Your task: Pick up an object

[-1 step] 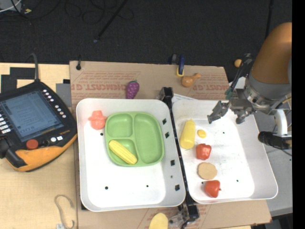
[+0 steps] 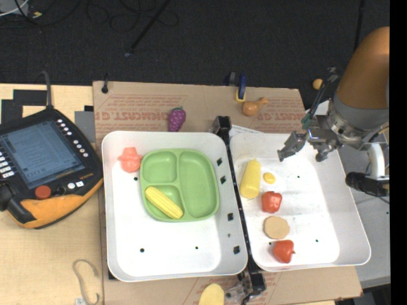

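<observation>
Holding the jaws spread wide, with nothing between them. Hanging the two-finger gripper [image 2: 303, 151] over the 12 o'clock part of the right shallow white bin [image 2: 343, 234], with the grey arm with the orange band [image 2: 367, 75] reaching in from 3 o'clock.

Lying loose in that right bin, all apart from the gripper:
- at 10 o'clock, a smooth yellow oblong plastic vegetable [image 2: 250, 178], standing almost lengthwise beside the bin's left wall;
- just at its 3 o'clock, a small yellow rounded piece [image 2: 269, 178];
- near the centre, a red plastic pepper [image 2: 271, 201];
- at the pepper's 6 o'clock, a flat tan round disc [image 2: 276, 227];
- at the bin's 6 o'clock, nearly touching the disc, a second red toy piece [image 2: 283, 251].

Resting in the left shallow white bin [image 2: 127, 246]: a green divided plastic plate [image 2: 197, 183], carrying a yellow toy corn cob [image 2: 164, 202] in its 7 o'clock compartment, and a pink toy piece [image 2: 129, 160] sitting at the plate's 10 o'clock, on the bin floor.

Lying outside the bins, on the brown cardboard sheet [image 2: 140, 110]: a purple toy grape bunch [image 2: 177, 118] and an orange-tan toy figure [image 2: 253, 107], both toward 12 o'clock. Sitting at 9 o'clock on the bench, a black and orange control pendant [image 2: 44, 164].
</observation>
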You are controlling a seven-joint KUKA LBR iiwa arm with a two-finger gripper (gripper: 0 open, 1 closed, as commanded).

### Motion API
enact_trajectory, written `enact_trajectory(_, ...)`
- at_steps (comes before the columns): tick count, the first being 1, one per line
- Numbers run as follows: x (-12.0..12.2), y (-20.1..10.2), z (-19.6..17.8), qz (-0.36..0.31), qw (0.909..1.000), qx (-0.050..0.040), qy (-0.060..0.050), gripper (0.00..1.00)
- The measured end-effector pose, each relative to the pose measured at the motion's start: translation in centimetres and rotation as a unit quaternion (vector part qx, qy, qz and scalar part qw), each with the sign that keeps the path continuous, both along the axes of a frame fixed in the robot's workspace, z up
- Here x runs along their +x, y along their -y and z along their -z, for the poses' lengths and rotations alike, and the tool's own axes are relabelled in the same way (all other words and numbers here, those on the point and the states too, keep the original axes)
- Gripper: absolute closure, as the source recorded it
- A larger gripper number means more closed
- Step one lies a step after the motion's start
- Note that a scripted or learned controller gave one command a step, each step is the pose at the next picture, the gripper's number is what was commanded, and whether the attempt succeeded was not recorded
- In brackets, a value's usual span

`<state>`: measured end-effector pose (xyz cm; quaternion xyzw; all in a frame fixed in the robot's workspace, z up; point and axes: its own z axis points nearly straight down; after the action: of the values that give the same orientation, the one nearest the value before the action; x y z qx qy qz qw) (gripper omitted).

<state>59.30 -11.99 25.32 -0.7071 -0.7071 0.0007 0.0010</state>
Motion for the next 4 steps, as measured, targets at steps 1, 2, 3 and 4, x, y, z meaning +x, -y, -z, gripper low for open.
enact_trajectory(1,0.5,0.4,4.7,0.0,1.0,0.0003,-0.002,0.0)
enact_trajectory(2,-0.4,0.6,9.6,0.0,1.0,0.0005,-0.002,0.0)
enact_trajectory(3,-0.6,0.6,15.8,0.001,1.0,-0.0021,0.0,0.0)
enact_trajectory(4,-0.6,0.7,16.5,0.001,1.0,-0.003,0.002,0.0)
